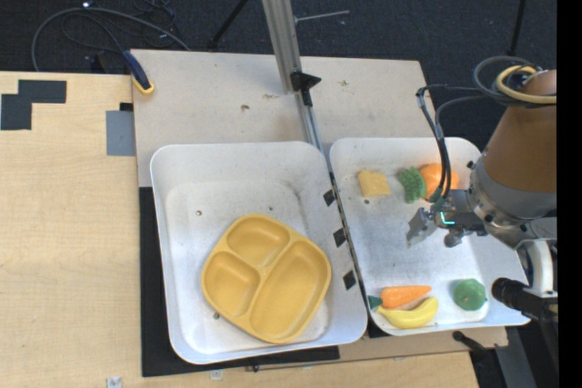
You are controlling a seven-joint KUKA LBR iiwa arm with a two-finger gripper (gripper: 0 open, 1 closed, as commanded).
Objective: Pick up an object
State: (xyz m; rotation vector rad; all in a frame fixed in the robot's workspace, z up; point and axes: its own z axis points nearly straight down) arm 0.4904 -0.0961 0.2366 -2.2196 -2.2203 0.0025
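Observation:
The right bin [391, 245] holds several toy foods. A pale yellow chunk [373, 184], a green broccoli piece [412, 184] and an orange fruit [431, 176] lie along its far side. A carrot [405, 295], a banana [410, 314] and a round green item [469, 293] rest near its front edge. My gripper [435, 232] hangs over the middle of this bin, just in front of the broccoli and the orange fruit. It is open, with only bare bin floor showing between its fingers [418, 226].
The left bin [186, 195] carries a yellow divided plate [265, 276]. A metal post [280, 23] rises behind the two bins, and a dark rail [335, 213] runs along the divide between them. A cable [436, 136] loops over the right bin's far side.

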